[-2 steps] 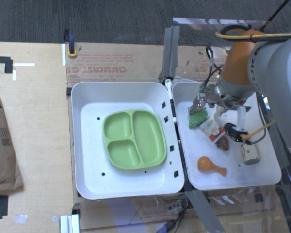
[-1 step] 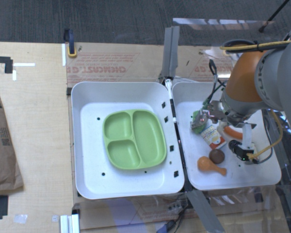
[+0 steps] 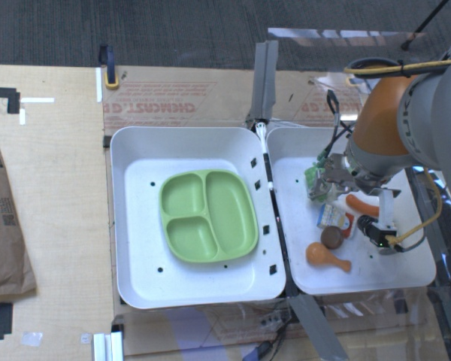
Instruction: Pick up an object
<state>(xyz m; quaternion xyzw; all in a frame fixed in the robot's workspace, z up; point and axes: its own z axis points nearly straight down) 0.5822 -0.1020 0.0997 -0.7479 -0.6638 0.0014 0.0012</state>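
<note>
1. Nearest the camera in the right bin [image 3: 406, 277] lay an orange pear-shaped toy [image 3: 325, 256], bulb to the left, thin neck pointing right. Judged light, hard and smooth; likely to roll or slip if pinched on the bulb, so the neck or a grasp across the bulb's widest part seemed safest.
2. Just beyond it, touching or nearly so, sat a small brown round piece [image 3: 331, 236]. Probably light and rigid; its roundness would make it easy to squirt out of the fingers.
3. Beyond that, a small blue-and-white packet [image 3: 332, 216], judged soft and crushable; best taken across its flat sides.
4. To its right, an orange-red carrot-like piece [image 3: 361, 204], partly under the arm; long and stiff by the look, best gripped across its middle.
5. A green item [image 3: 313, 177] lay at the far left of the cluster, too hidden to identify.
6. The gripper [image 3: 332, 180] hung low over the cluster, between the green item and the packet. Whether it was spread or closed could not be told; nothing was seen held.
7. The left bin [image 3: 135, 262] carried a green divided plate [image 3: 208, 216], well apart from the arm.
</note>
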